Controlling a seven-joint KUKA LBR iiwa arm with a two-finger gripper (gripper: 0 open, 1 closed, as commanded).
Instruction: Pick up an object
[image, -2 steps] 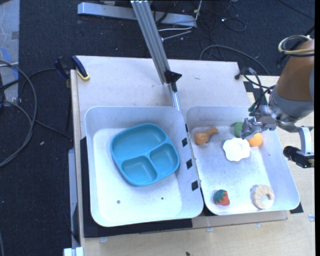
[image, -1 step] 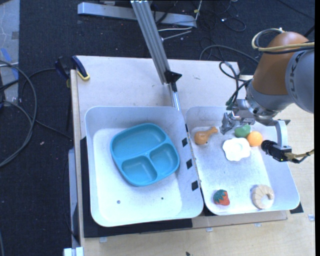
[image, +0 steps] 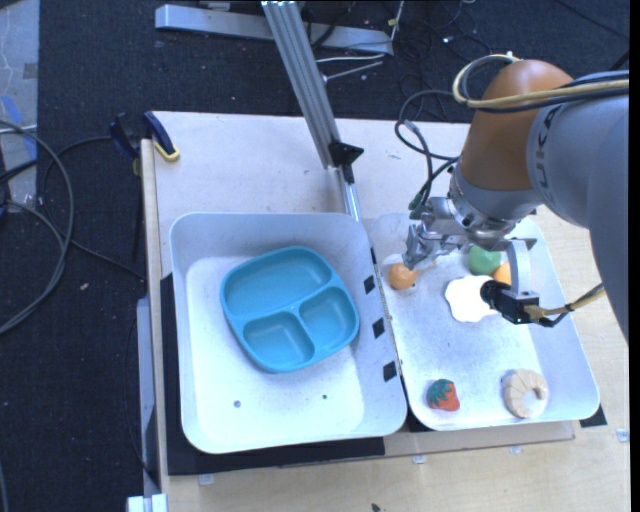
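Gripper (image: 415, 252) low over the right bin (image: 560, 340), finger state not discernible; small orange object (image: 402, 276) sits just below-left against the bin's left wall, risking a nudge aside instead of capture.

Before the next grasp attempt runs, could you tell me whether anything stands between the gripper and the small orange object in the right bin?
Nothing visible does. The gripper hangs just above and right of the orange object; the white piece and green item lie off to its right.
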